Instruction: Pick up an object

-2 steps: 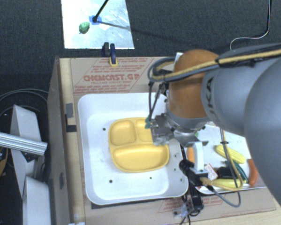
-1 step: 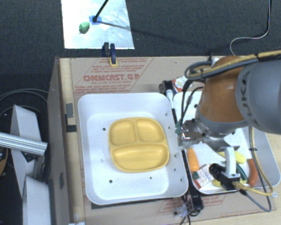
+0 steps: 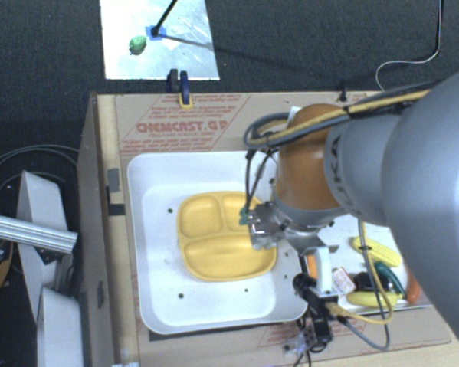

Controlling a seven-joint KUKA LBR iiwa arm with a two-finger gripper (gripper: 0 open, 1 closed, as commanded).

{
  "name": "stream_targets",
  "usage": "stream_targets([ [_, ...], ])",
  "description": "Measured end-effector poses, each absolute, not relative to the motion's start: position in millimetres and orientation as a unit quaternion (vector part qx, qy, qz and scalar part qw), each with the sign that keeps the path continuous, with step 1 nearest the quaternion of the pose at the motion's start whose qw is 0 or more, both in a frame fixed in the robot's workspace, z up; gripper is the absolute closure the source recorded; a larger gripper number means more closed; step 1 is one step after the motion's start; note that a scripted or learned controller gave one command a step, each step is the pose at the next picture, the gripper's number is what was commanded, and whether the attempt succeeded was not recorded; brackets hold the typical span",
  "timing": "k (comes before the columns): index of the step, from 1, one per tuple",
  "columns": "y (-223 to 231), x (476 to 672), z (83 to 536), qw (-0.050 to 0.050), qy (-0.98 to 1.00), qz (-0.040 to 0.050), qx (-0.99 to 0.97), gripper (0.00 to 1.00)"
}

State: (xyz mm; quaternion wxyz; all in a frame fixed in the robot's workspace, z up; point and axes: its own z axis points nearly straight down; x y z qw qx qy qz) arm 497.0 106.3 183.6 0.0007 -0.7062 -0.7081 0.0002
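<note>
The arm point(image 3: 382, 171) reaches in from the right and hangs low over the left bin point(image 3: 158, 221); its pincer point(image 3: 260, 229) sits at the right edge of the yellow divided plate point(image 3: 217, 237), which lies flat in the middle of that bin; whether the pincer is parted or closed cannot be told, since the wrist hides it, and nothing is seen in its hold. In the right bin, partly covered by the arm, lie a banana point(image 3: 366, 298), a corn cob point(image 3: 379, 249) and other small items. The plate looks wide, shallow and smooth; a pinch on its thin rim may slip off, or tip the plate and drop it; pressing down could jam against the bin floor.
</note>
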Motion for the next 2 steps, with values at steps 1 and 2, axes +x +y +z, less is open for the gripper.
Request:
stream_targets([
  [1,106,497.1,184,0.0,-0.708,0.0002,-0.706,0.0],
  [2,-26,504.4,184,-0.001,-0.707,0.0001,-0.707,0.0],
])
